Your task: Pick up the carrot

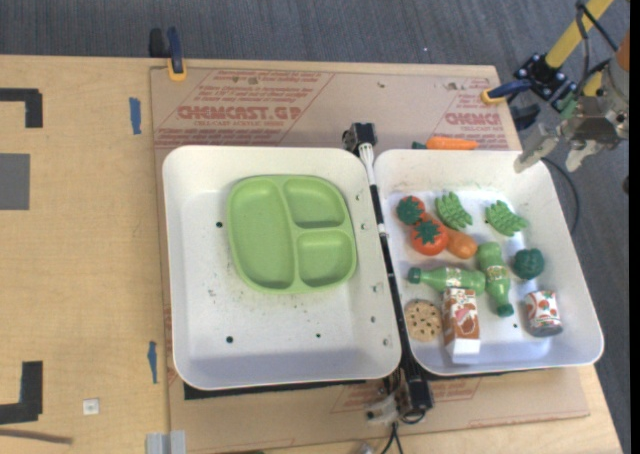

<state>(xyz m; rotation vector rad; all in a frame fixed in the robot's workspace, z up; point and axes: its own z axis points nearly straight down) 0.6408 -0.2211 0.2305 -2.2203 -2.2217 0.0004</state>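
colours on the bench

left bin (190,272) white, holding a pale green tray (290,234). right bin (575,272) white, with an orange carrot (461,243), red tomato (428,235) topped green, green leaves (453,210), dark green broccoli (528,263), green bottle (447,280), red-and-white carton (461,322), tan cookie (422,320) with dark specks. bench (80,242) tan; cardboard (300,102) printed red. upper right, a yellow cable (588,12).

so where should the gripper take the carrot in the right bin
Probably from straight above, on the carrot's bare orange lower-right end, fingers across its narrow width. Its upper-left end sits against the tomato and green leafy pieces, leaving little room there.
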